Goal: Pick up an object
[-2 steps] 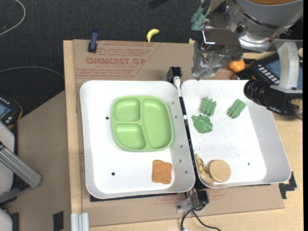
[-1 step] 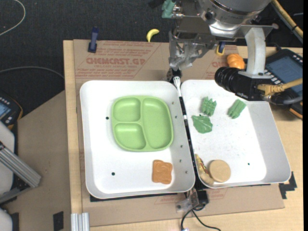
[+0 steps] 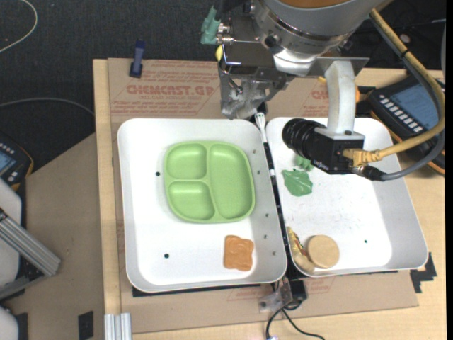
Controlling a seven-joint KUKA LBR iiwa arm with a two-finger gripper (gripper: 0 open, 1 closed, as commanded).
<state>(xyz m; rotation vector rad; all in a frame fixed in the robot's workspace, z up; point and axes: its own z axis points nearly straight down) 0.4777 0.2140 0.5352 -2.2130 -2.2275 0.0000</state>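
My gripper (image 3: 243, 105) hangs over the far rim of the bins, just above the top right corner of the left bin (image 3: 138, 190). A green divided plate (image 3: 210, 181) lies in the middle of that bin, with an orange waffle-shaped piece (image 3: 238, 252) near its front edge. In the right bin (image 3: 396, 218) a small green leafy piece (image 3: 297, 183) lies near the divider. A tan round piece (image 3: 323, 251) rests at that bin's front left corner. The gripper is apart from all of them.
A black cylindrical unit (image 3: 315, 146) on a white bracket reaches over the right bin's far left part, with yellow and black cables (image 3: 403, 147) trailing right. A blue clip (image 3: 136, 59) sits at the board's back left. A dark device (image 3: 410, 108) lies at the right.
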